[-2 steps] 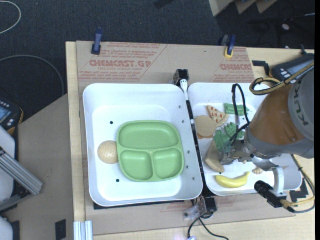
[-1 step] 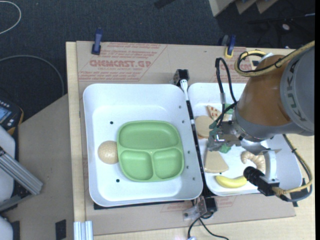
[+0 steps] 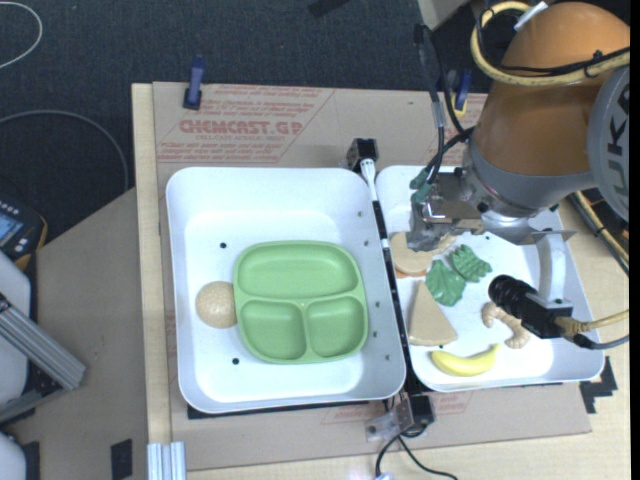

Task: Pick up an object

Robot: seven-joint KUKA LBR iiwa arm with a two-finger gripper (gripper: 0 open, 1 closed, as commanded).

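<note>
Hovering low in the right bin (image 3: 570, 368), claw (image 3: 428, 230) just above a tan cookie (image 3: 408, 260), likely lined up to grab it. Grip hidden, so impossible to tell. Banana (image 3: 465, 362) nearby.

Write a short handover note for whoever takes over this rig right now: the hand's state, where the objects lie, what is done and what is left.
Hand: low over the right bin's far-left corner, nothing seen held.
Right bin: banana, green leafy piece, tan wedge, round flat piece.
Left bin: green divided tray, tan ball touching its left side.
Done: no pick.
Left: grasp and lift one object.
</note>
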